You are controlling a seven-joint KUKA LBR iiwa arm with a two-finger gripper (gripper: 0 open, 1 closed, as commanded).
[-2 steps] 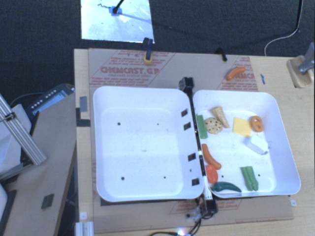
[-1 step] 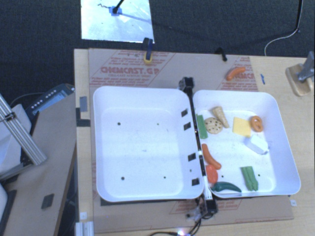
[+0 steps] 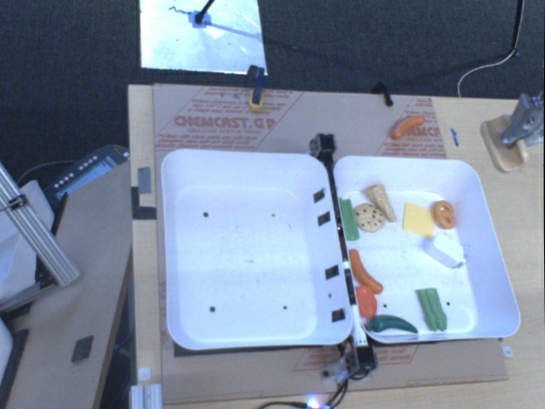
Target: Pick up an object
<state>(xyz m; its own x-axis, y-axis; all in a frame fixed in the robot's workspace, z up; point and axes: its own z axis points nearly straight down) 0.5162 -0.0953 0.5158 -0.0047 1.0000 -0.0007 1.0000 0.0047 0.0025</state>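
Honestly, how my jaws stand I cannot tell. The pickable things all lie in the right bin (image 3: 490,228): a cookie (image 3: 369,217) beside a yellow slice (image 3: 417,219), a doughnut (image 3: 443,214), a white block (image 3: 444,251), and a sausage (image 3: 364,270) close to the dividing edge. The green pepper (image 3: 392,324) hugs the near wall. The left bin (image 3: 247,156) offers open room. Another sausage (image 3: 408,127) lies on the surface (image 3: 341,113) behind.

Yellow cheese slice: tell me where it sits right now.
The yellow cheese slice lies flat in the right bin, in its upper middle, just left of the small brown doughnut and right of the cookie.
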